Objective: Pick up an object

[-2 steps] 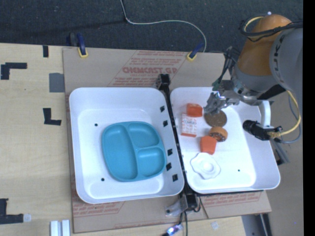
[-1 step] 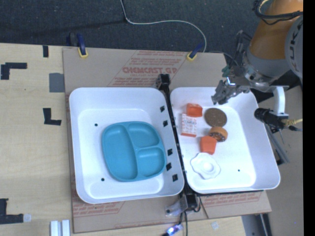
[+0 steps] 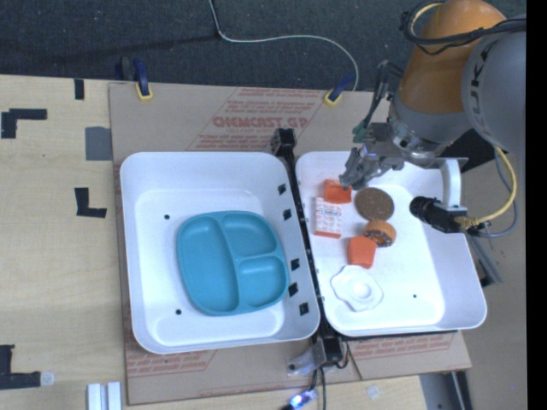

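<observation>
Gripper [image 3: 355, 176] low over the far edge of the right bin [image 3: 444, 301], tips just above a small orange block [image 3: 337, 193]; nothing visibly between them; jaw spread: cannot tell, too dark and small; just past the tips toward the camera, a white packet with red print [image 3: 326, 218], print too small to read; right of the tips a brown round disc [image 3: 374, 203], below it a small orange-brown round piece [image 3: 380, 233] touching the disc's lower rim; nearer still an orange cube [image 3: 361, 251]; then a white fried-egg toy [image 3: 356, 289] near the front; left of the jaws, across the divider, the left bin [image 3: 145, 229] holds a teal divided plate [image 3: 231, 261]; both bins sit on a cardboard sheet [image 3: 214, 118] with faded red lettering, not legible; sheet clamped at its far corners; light wooden bench [image 3: 51, 229] with black tape marks; dark carpet [image 3: 102, 15] beyond with a white cable [image 3: 282, 39].
</observation>
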You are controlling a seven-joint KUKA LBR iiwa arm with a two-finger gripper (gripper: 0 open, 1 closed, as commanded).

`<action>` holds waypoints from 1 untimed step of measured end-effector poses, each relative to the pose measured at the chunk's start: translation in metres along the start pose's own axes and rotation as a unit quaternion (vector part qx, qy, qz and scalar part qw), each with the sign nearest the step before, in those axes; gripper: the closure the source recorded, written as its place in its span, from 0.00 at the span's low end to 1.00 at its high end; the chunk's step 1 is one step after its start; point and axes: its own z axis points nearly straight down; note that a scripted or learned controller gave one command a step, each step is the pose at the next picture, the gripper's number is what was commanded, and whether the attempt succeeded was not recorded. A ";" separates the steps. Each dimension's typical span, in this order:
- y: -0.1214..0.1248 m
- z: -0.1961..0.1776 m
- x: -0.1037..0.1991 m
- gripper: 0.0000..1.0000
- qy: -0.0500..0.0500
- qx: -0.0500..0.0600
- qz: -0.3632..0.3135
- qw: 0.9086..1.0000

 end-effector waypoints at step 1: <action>0.010 0.001 0.055 1.00 0.000 0.000 -0.001 1.000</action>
